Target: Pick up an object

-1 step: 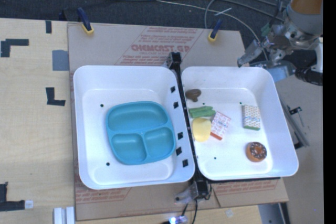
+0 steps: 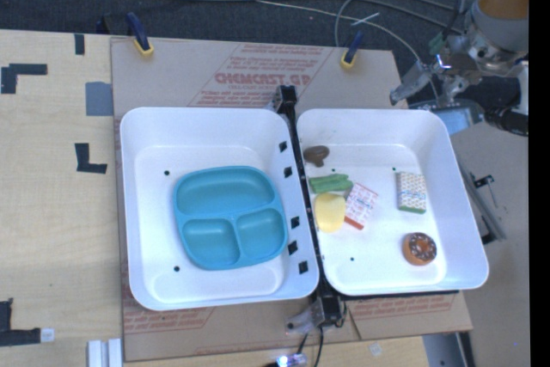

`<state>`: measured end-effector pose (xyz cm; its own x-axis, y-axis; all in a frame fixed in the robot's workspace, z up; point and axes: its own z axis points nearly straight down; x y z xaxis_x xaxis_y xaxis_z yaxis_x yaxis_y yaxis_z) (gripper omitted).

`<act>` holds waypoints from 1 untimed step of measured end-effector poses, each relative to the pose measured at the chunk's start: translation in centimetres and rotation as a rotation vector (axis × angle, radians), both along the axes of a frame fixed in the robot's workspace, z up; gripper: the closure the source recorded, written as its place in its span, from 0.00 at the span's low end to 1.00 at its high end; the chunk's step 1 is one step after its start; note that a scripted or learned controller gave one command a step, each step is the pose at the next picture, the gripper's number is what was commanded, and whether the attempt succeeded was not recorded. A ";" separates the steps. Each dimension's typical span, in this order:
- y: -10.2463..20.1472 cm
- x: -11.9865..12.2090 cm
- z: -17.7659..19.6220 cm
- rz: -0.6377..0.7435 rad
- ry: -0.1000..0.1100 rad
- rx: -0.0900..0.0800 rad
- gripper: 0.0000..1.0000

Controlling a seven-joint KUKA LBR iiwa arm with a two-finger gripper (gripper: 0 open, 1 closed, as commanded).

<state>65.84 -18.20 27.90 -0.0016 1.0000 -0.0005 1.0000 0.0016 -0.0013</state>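
The right bin (image 2: 447, 275) holds several small objects. A brown lump (image 2: 316, 155) lies near its far left corner, with a green piece (image 2: 331, 183) below it. Against the left wall sits a yellow round object (image 2: 329, 212), and a red-and-white packet (image 2: 361, 206) touches its right side. A pale patterned box (image 2: 412, 192) lies toward the right, and a chocolate doughnut (image 2: 419, 248) sits near the front right. My gripper (image 2: 434, 92) hangs above the bin's far right corner, apart from all the objects, with nothing seen in it.
The left bin (image 2: 142, 271) holds a blue divided plate (image 2: 230, 215). A black divider with clips (image 2: 295, 176) runs between the bins. Two clamps (image 2: 139, 37) (image 2: 351, 54) pin the cardboard at the back. Cables (image 2: 361, 13) trail across the dark floor behind.
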 end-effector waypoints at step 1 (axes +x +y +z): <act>0.9 0.5 -5.6 0.000 0.003 -0.001 0.00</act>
<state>66.37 -17.34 22.33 -0.0019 1.0000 -0.0013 1.0000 0.0019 -0.0039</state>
